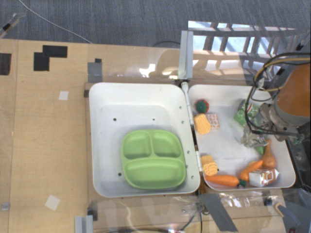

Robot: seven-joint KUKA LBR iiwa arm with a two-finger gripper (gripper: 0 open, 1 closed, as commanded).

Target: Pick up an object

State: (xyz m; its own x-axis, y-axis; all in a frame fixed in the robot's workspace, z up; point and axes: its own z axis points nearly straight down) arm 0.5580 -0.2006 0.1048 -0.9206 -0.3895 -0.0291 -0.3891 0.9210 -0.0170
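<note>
grey arm with orange band [296, 93] reaches in from the right over the right shallow white bin [228, 98]. hand [255, 139] sits low near the bin's right side, just beside a green leafy toy [241, 115]; can't tell its grip state or whether it has hold of anything. right bin also has a yellow corn piece [202, 124], long orange carrot [222, 180], small red-green ball [202, 105], white can [262, 177]. left white bin [112, 101] holds a green divided plastic plate [153, 158]. wooden counter [43, 149] beneath.

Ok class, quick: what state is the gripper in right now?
Gripper: low in the right bin near the green packet; open or shut cannot be told.
</note>
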